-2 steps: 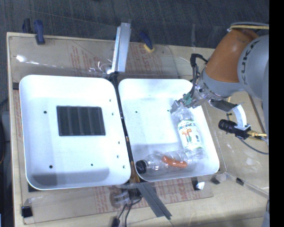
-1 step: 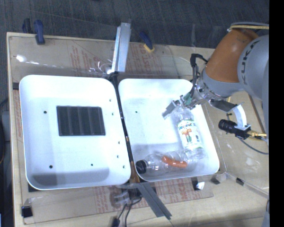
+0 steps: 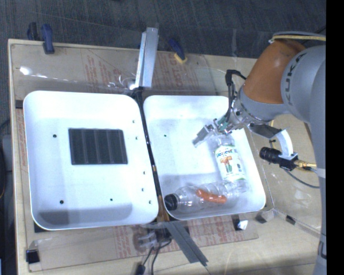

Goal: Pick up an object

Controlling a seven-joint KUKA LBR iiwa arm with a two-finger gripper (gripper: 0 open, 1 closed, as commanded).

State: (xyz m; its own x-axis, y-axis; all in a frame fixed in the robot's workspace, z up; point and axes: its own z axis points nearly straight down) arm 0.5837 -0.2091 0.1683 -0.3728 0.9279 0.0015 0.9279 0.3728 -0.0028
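Note:
Over the right bin (image 3: 166, 119), my gripper (image 3: 213, 132) hangs at the upper end of a clear bottle with a white label (image 3: 229, 162), which lies along the bin's right side. Whether it touches the bottle is unclear. A second clear bottle with a black cap (image 3: 196, 197) lies across the bin's front edge, with an orange item (image 3: 211, 197) on or inside it. A dark grey ridged rectangular block (image 3: 97, 146) lies flat in the middle of the left bin (image 3: 46, 199).
The grey and orange arm (image 3: 281, 79) reaches in from the upper right, over the right bin's far corner. A metal bar (image 3: 147, 59) stands up behind the seam between the bins. Blue clamps (image 3: 46, 38) grip the bench's back edge.

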